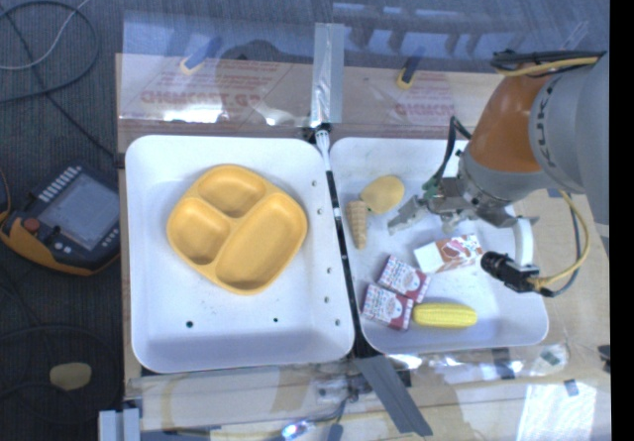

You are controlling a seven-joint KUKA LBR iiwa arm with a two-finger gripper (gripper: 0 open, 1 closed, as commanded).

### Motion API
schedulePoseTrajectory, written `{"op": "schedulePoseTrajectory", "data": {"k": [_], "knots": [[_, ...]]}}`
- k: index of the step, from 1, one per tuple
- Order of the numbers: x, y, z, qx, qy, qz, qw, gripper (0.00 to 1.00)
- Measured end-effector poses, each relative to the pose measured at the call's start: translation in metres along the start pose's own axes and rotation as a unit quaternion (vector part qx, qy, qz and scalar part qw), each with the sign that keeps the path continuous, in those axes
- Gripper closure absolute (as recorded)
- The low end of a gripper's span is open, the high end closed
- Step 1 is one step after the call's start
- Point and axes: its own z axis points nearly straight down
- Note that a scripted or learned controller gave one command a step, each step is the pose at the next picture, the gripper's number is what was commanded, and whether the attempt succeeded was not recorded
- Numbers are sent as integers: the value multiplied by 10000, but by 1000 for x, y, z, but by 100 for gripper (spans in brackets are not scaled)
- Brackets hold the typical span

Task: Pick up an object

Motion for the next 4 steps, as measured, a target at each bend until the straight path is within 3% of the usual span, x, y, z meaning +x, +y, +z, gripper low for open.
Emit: {"op": "schedulePoseTrajectory", "data": {"k": [1, 2, 3, 4], "knots": [[-5, -64, 20, -115, -32, 226, 9997, 0], [-52, -94, 20, -116, -33, 345, 9993, 0], [-51, -92, 13, -116, -10, 328, 9994, 100], [-51, -92, 13, -108, -7, 329, 9994, 0]]}}
